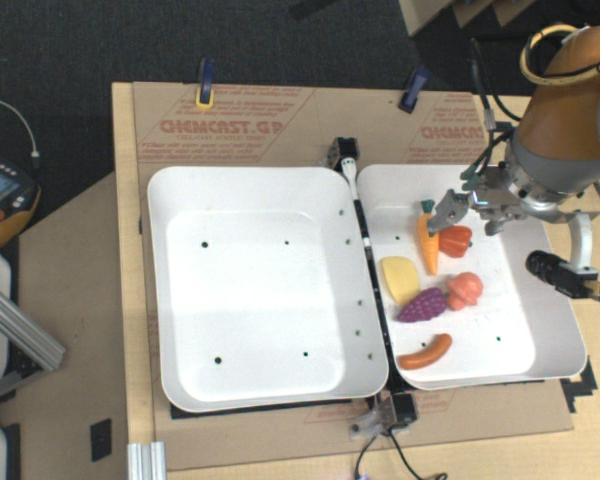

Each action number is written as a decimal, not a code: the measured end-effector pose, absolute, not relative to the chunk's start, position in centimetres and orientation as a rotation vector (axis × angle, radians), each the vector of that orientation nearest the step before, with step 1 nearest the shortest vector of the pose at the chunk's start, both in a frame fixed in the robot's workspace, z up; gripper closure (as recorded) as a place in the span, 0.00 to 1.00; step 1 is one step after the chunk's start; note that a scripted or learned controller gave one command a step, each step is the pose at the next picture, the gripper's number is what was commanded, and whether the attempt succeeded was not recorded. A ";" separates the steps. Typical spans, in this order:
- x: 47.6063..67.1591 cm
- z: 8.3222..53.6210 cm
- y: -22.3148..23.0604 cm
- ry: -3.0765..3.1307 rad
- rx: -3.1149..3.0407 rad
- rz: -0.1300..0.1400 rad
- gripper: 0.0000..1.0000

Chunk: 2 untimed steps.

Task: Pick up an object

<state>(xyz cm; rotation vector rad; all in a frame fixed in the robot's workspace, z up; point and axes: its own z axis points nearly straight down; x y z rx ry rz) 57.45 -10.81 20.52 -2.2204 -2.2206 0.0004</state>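
The right bin (550, 353) holds several toy foods: an orange carrot (428, 248), a red pepper (456, 239), a yellow wedge (400, 279), purple grapes (422, 306), a pink-red fruit (465, 289) and a sausage (424, 352). My gripper (470, 216) hangs over the bin's far half, just above the red pepper and beside the carrot's top end. Its two fingers (447, 211) stand apart, so it is open, with nothing held between them.
The left bin (170, 268) lies beside the right one, with a black divider (364, 243) between them. Both rest on a cardboard sheet (270, 118) held by clamps at the back. A black cable part (560, 271) juts over the right bin's right rim.
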 end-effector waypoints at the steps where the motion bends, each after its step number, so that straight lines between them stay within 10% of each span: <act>1: 60.2 11.2 -10.5 -2.230 -2.225 -0.014 0.00; 2: 59.8 8.4 -9.3 -2.220 -2.218 0.002 0.00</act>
